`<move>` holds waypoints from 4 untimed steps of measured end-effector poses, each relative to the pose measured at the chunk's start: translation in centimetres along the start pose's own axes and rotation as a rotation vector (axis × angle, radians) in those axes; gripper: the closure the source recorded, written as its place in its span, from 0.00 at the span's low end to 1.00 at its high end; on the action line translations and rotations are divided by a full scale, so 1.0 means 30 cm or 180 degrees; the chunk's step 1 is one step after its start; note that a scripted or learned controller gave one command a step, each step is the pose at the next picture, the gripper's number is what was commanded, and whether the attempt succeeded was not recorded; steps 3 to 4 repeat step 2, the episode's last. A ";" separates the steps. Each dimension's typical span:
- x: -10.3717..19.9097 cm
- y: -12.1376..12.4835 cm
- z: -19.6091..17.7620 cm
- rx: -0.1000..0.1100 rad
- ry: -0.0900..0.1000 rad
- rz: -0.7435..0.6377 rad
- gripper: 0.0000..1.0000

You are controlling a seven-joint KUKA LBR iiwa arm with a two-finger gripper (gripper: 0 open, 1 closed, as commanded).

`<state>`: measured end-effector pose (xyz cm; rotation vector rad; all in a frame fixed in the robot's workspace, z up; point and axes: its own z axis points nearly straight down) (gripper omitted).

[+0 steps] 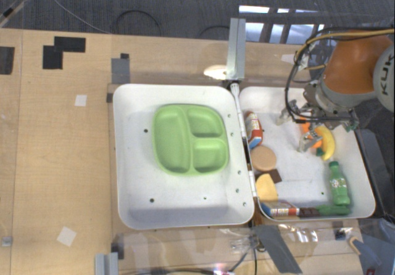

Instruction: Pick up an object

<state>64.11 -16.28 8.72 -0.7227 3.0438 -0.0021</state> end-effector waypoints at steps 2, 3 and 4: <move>-0.052 0.057 0.000 0.0005 0.0003 -0.0138 0.00; -0.052 0.057 0.000 0.0005 0.0003 -0.0138 0.00; -0.052 0.057 0.000 0.0005 0.0003 -0.0138 0.00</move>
